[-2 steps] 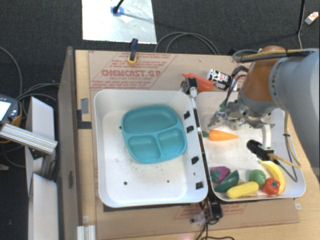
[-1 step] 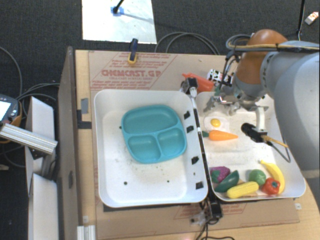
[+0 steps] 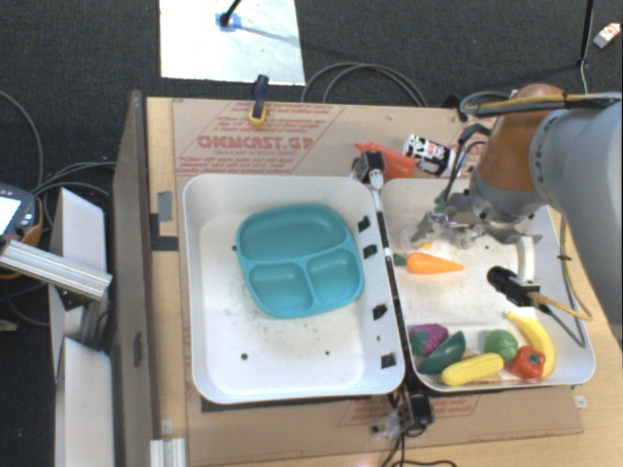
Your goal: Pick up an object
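My gripper (image 3: 441, 230) hangs over the back part of the right bin (image 3: 580, 350), on the grey arm with its orange band (image 3: 516, 154). An orange carrot (image 3: 434, 264) lies on the bin floor just in front of the gripper, pointing right, with a small gap between them. At the bin's front edge sits a cluster of toy food: a purple piece (image 3: 426, 338), a dark green vegetable (image 3: 443, 352), a yellow corn cob (image 3: 473, 368), a green round fruit (image 3: 500, 343), a red tomato (image 3: 529, 362) and a yellow banana (image 3: 532, 333).
The left bin (image 3: 216, 358) holds a teal divided plate (image 3: 297, 259). A divider with black clips (image 3: 380, 261) separates the two bins. Behind the bins, an orange-and-white object (image 3: 404, 154) lies on the cardboard.
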Controlling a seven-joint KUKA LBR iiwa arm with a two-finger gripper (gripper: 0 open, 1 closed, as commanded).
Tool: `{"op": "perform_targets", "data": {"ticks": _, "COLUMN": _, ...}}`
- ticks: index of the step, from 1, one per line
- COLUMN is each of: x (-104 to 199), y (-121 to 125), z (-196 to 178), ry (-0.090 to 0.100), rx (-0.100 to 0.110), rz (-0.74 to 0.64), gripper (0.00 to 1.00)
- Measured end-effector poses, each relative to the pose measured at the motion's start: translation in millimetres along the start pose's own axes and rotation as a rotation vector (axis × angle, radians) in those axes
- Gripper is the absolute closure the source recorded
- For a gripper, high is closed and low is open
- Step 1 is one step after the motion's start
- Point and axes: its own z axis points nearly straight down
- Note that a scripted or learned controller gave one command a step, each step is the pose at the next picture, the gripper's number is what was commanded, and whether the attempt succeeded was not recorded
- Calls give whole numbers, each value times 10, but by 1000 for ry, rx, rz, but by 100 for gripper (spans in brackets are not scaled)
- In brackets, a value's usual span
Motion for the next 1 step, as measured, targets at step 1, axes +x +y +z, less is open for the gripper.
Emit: {"op": "perform_targets", "data": {"ticks": 1, "x": 202, "y": 395, "z": -94, "ry": 1, "rx": -8, "rz": -7, "gripper": 0}}
